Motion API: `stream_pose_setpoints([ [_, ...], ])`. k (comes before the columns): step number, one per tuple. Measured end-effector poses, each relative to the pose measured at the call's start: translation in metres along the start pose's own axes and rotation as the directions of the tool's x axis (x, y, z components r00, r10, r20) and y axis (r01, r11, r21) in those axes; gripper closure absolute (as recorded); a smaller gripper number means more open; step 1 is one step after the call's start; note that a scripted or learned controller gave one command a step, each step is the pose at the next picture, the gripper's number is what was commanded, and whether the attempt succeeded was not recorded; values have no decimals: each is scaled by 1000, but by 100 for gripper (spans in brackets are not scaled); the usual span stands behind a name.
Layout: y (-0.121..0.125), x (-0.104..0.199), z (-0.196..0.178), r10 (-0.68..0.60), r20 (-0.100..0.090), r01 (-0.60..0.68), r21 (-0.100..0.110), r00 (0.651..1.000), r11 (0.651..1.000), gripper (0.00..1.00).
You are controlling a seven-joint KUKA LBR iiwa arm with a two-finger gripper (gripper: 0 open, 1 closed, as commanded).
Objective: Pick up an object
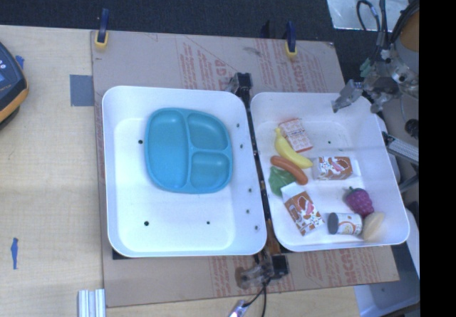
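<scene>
The right bin holds several toy foods. A yellow banana lies beside a red-and-white packet. Below them are a hot dog and a green vegetable. A second packet, a small carton, purple grapes, a can and a beige piece fill the rest. My gripper hovers over the bin's far right corner, open, with nothing between its fingers. It is well apart from all the items.
The left bin holds a blue divided plate. A black-and-yellow device sits at the bench's left edge. Clamps pin the cardboard at the back. Cables hang near the arm at the upper right.
</scene>
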State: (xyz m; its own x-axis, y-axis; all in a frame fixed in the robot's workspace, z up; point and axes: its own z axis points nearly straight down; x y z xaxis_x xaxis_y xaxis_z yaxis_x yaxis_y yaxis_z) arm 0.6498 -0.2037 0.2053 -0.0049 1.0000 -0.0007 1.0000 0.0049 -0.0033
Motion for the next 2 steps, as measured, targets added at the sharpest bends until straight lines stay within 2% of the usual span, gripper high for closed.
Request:
stream_pose_setpoints([
  [1,-61,65,115,-2,-1,2,2,1000,1000,0],
  [2,8,90,113,1,-2,-1,-1,1000,1000,0],
])
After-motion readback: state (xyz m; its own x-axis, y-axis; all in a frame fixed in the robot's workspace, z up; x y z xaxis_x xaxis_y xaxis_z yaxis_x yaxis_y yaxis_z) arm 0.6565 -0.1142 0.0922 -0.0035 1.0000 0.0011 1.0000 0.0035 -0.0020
